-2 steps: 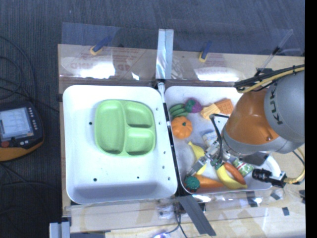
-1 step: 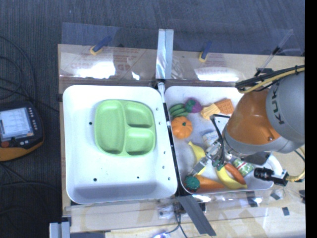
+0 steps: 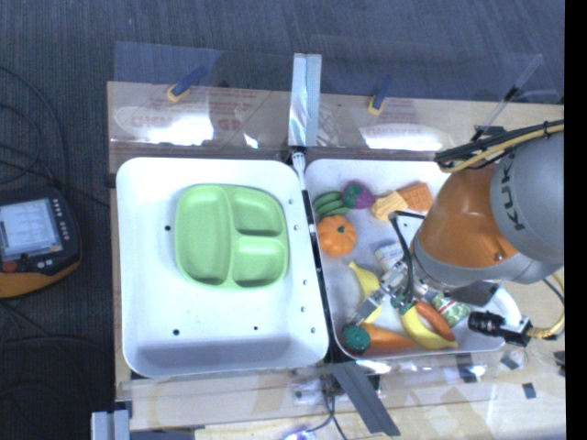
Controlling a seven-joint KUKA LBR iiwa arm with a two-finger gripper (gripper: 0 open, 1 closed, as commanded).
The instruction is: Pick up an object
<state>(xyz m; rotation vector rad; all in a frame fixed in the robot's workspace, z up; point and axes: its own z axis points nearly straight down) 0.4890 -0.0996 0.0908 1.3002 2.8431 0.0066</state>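
Orange-banded and grey, the arm reaches down into the right bin [image 3: 431, 168], and its end effector [image 3: 396, 287] sits low among the toy food near the bin's front. From where I stand I cannot tell how it is set, nor whether anything is caught in it; the wrist hides most of it. It appears to be touching or just above a yellow banana-like piece [image 3: 364, 280], which looks the likeliest target. By my judgement the pick is not yet done: every item seems to lie on the bin floor, so the grasp and the lift are both left.

Counting outward from there: one yellow piece by the tool, one more yellow piece [image 3: 424, 328] toward the front, one carrot [image 3: 390, 341] with a green top along the front wall, one small orange pumpkin [image 3: 336, 236], one purple and green vegetable [image 3: 351, 196], one tan block [image 3: 404, 200] at the back. Across the divider, the left bin [image 3: 151, 310] holds one green divided tray [image 3: 230, 235]. Both bins rest on the table [image 3: 119, 131].
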